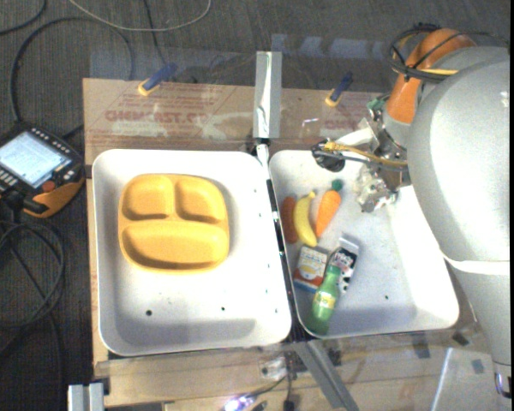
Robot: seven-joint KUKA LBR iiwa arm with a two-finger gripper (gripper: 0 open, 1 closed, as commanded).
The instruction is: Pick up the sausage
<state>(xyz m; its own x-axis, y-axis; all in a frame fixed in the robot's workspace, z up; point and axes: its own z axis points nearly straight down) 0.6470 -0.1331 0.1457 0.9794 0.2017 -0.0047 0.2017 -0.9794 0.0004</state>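
Sausage, reddish-brown, lies in the right bin against its left wall, running near to far. Just right of it, touching, lies a yellow banana, and right of that an orange carrot with a green top. Nearer, a small carton, a dark packet and a green bottle lie clustered together. The tool hangs over the far right part of this bin, well apart from the sausage, with nothing seen between its parts; whether it is spread or pressed together I cannot tell. The left bin holds a yellow compartment tray. Both bins sit on the worktop, and a handheld controller lies on the floor far left.
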